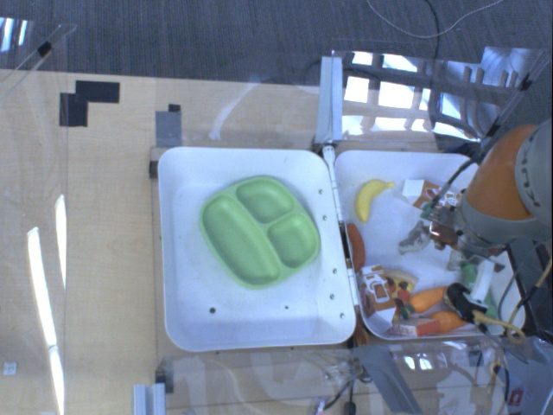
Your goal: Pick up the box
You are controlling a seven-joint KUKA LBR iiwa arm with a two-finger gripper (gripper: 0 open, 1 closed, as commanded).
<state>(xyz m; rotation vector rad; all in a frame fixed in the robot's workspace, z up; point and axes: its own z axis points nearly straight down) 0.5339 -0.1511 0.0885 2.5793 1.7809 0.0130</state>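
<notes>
The light wooden tabletop (95, 258) has a black blocky mark (85, 100) near its far left corner. Next comes the left white shallow bin (181, 318). A green plastic plate with three sections (259, 230) lies in the middle of it, turned at a slant.

The right white shallow bin (389, 158) sits just beside the left one. Along its left wall lies a long red-brown thing (355, 245); it is too small to tell what it is. A small yellow banana (371, 199) lies near the far left corner of this bin, curved and flat on the floor.

The small white box with red and orange printing (380, 289) lies flat near the front left corner of the right bin. It looks like thin card, with busy little pictures on its top side. Its right edge is touching or just beside an orange carrot (429, 299). A second orange carrot (442, 321) lies close to the bin's front rim.

A small white and brown packet (416, 192) lies farther back, right of the banana.

The grey metal gripper (421, 235) is over the middle of the right bin, between that packet and the carrots. It is apart from the box, up and to the right of it. It is too blurry to tell if it is released or clenched. Nothing can be seen held in it. The grey arm with the orange band (510, 184) reaches in from the right.
</notes>
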